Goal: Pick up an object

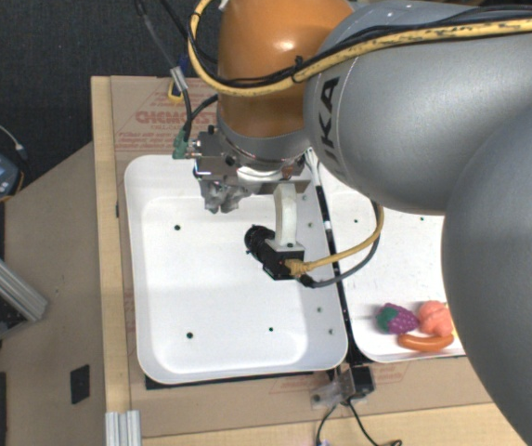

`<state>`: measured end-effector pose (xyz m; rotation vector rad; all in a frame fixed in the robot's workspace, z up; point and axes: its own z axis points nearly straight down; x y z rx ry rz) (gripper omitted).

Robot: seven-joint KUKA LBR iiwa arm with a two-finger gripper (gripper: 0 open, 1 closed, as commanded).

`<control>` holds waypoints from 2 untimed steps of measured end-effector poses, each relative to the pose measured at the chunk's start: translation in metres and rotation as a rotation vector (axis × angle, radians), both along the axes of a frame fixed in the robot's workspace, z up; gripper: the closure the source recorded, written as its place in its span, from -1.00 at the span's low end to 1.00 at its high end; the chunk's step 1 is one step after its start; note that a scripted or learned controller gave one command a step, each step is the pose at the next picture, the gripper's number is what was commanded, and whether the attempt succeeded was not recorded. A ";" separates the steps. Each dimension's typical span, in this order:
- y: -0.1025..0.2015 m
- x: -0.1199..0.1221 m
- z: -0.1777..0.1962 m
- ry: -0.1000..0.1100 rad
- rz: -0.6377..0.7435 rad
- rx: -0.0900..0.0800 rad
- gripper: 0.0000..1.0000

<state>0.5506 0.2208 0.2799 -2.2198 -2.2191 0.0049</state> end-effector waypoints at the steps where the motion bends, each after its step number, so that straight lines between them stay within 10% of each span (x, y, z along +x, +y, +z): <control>1: 0.004 0.009 -0.019 0.000 0.000 -0.001 1.00; 2: 0.004 0.010 0.002 -0.007 0.001 0.001 1.00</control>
